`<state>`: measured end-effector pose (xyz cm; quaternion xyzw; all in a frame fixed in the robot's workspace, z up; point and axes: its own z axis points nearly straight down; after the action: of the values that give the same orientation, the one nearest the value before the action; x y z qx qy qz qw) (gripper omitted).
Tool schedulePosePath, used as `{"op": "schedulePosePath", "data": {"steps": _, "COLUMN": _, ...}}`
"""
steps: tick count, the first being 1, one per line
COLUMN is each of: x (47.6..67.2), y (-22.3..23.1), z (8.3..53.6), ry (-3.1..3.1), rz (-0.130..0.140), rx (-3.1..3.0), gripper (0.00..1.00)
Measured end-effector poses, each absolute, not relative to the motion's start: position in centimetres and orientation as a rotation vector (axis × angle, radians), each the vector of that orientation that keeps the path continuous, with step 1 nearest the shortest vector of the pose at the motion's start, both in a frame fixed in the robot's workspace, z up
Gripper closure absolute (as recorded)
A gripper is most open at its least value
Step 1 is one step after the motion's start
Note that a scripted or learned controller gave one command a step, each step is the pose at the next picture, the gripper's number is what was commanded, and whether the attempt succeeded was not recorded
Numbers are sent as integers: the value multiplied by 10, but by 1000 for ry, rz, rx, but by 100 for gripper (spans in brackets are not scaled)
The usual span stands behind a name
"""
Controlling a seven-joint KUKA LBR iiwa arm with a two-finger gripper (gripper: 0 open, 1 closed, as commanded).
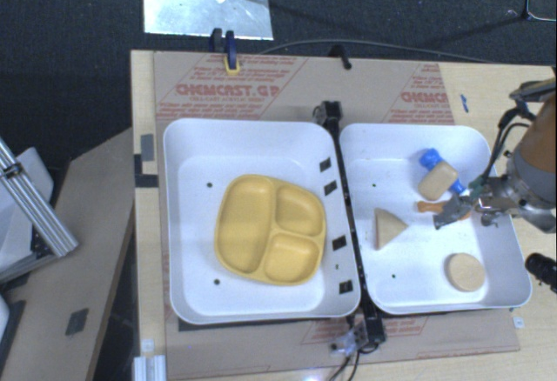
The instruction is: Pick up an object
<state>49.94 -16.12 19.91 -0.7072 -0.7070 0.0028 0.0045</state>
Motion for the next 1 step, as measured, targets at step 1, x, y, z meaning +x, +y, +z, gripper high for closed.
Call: {"op": "schedulePosePath", "data": {"steps": 1, "x": 502, "y": -161, "z": 205, "ry": -2226, "rz": -1, "rx": -2219, "gripper": 0}}
